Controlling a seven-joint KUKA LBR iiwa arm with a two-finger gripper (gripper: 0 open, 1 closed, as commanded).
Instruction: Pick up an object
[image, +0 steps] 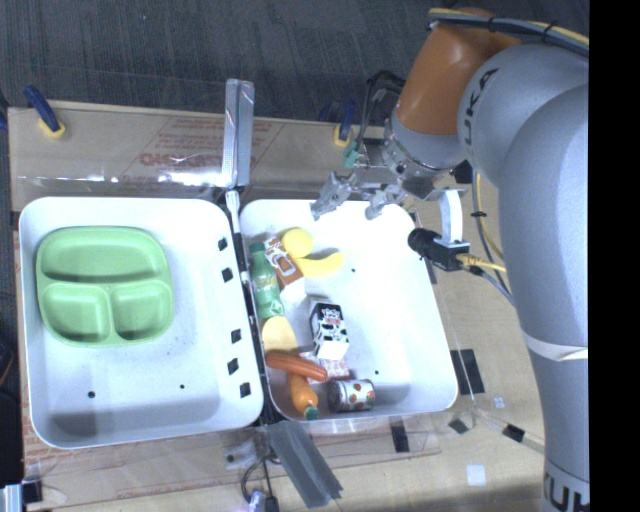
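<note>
My gripper (352, 202) hangs over the far rim of the right bin (400, 300), open, with nothing between its two grey fingers. Below it in that bin lie a yellow banana-shaped toy (318, 262), a yellow round piece (295, 240), a green bottle (265, 285) and a small brown-and-white packet (283, 264). Further toward the front sit a black-and-white carton (329, 332), a yellow block (279, 333), a red sausage (294, 365), an orange carrot-like piece (302, 397) and a small can (352, 394).
The left bin (200, 380) holds a green compartment tray (104, 284). A metal divider (238, 135) stands between the bins at the back. The arm's grey body (530, 180) fills the right side, with cables beside the bin.
</note>
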